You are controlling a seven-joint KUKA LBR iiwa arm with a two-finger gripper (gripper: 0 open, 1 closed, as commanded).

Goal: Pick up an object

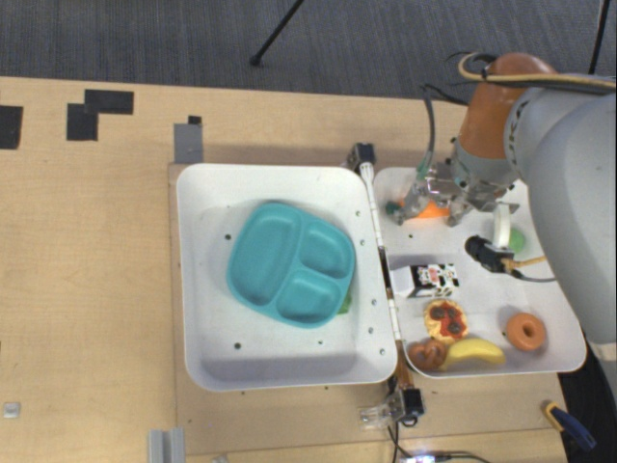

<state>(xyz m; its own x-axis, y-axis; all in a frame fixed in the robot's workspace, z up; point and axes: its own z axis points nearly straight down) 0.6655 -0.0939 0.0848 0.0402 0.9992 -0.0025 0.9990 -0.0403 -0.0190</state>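
A wooden desk [87, 287] is carrying two shallow white bins side by side. The left bin [207, 355] is holding a teal divided plate [292, 262], lying slightly tilted near the middle. The right bin [569, 350] is holding small toy foods: an orange piece [431, 214] at the upper middle of the frame, a donut [525, 333], a banana [475, 352], a pizza slice [445, 320] and a black-and-white card [435, 277].

The grey arm [569, 177] is reaching in from the right, and its claw [436, 197] is hanging just over the orange piece, near the bin's upper left corner. The metal parts are blurring together there, so I cannot tell how the claw is set or whether it is touching the piece.

The orange piece is probably light, stiff plastic, smooth and a little slippery; gripping across its narrower width would likely be safest. Room is tight here: the wall between the bins and the top rim are lying near, while the open floor toward the lower right is giving more space, and straight up is looking free.
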